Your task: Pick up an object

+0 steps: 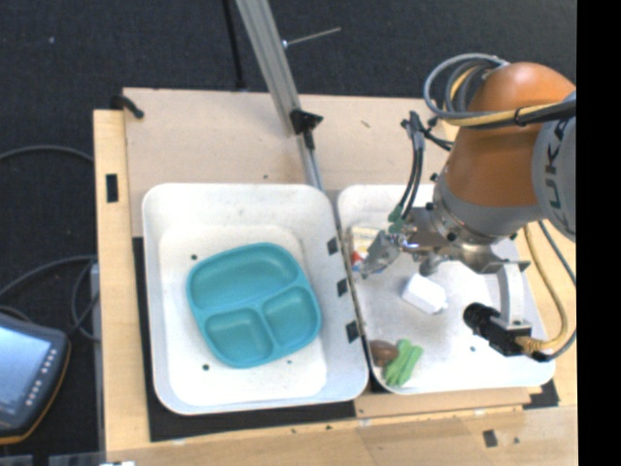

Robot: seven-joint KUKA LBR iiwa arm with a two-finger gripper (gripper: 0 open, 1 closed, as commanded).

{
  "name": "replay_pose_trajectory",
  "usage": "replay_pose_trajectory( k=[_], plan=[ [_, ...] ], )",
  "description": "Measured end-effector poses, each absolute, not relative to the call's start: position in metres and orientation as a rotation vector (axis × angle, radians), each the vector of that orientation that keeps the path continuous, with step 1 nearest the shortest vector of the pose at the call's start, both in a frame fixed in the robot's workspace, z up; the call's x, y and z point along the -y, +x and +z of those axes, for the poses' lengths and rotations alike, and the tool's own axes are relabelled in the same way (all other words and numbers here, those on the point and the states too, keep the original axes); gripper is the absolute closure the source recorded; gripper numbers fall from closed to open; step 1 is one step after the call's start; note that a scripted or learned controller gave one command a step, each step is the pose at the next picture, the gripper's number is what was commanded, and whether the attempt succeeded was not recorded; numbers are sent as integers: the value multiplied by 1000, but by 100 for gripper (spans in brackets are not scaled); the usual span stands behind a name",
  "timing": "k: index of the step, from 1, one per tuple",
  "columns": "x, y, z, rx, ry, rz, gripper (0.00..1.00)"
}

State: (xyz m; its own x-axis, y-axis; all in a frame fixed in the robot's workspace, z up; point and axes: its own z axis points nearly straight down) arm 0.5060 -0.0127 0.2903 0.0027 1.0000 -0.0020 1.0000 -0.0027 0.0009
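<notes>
Gripper (374,257) low in right bin (505,369) near its left wall — jaw state not discernible; nothing visibly held, block (424,294) unlifted.

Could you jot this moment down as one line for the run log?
arm: over right bin | gripper: near left wall, nothing seen held | right bin: white block, green item | left bin: teal tray

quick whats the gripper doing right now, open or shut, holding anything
Gripper: low in the right bin near its left wall; whether it is open, shut or holding anything cannot be told.
</notes>
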Motion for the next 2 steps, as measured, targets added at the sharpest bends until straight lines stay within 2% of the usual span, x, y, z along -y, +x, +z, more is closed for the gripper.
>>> replay_pose_trajectory(
  k=[1,2],
  plan=[
    [13,542,348,-2221,2212,8,0],
    [0,548,387,-2225,2213,6,0]
  ],
)
